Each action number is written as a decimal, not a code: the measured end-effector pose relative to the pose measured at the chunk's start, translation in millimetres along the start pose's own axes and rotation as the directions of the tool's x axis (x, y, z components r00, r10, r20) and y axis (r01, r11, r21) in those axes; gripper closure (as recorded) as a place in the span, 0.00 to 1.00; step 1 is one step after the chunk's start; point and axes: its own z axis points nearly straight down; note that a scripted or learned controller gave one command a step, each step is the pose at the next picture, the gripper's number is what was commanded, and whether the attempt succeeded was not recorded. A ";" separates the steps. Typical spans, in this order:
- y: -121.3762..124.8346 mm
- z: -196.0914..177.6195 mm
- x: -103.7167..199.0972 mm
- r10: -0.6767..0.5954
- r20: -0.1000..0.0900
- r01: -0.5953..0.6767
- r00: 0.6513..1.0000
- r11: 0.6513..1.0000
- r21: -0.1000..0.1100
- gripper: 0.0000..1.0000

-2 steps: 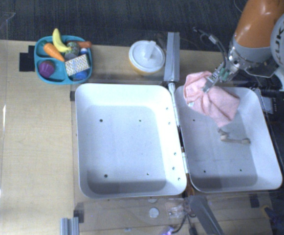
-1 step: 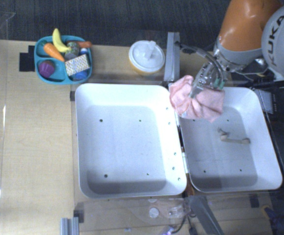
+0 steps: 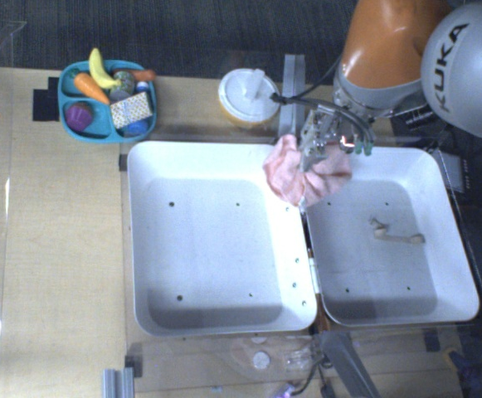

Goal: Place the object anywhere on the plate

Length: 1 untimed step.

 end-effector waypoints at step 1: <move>51.8 -4.7 10.9 -0.047 -0.001 0.047 0.999 0.999 0.000 1.00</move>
